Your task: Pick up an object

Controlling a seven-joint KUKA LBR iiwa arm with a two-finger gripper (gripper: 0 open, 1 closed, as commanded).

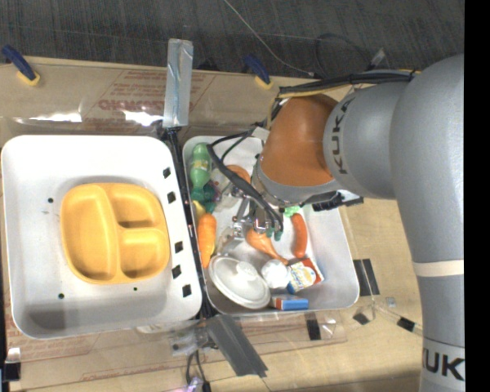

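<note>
- Over the right bin [336,288], the metal hand [255,216] reaches down among the clutter; whether it is wide or narrow cannot be told.
- Just beside the hand lie a smooth tapered orange carrot [207,237], a green bottle [200,172] and a round glossy white bowl [238,280].
- Left bin [33,243]: shallow white plastic, bearing a yellow compartmented tray [114,229].
- Arm partly hides the right bin's far side.

The arm [425,137] is smooth grey with fat rounded links, an orange band [298,141] above the wrist, black KUKA lettering (two places) and black cables [343,78] looped along it.
</note>
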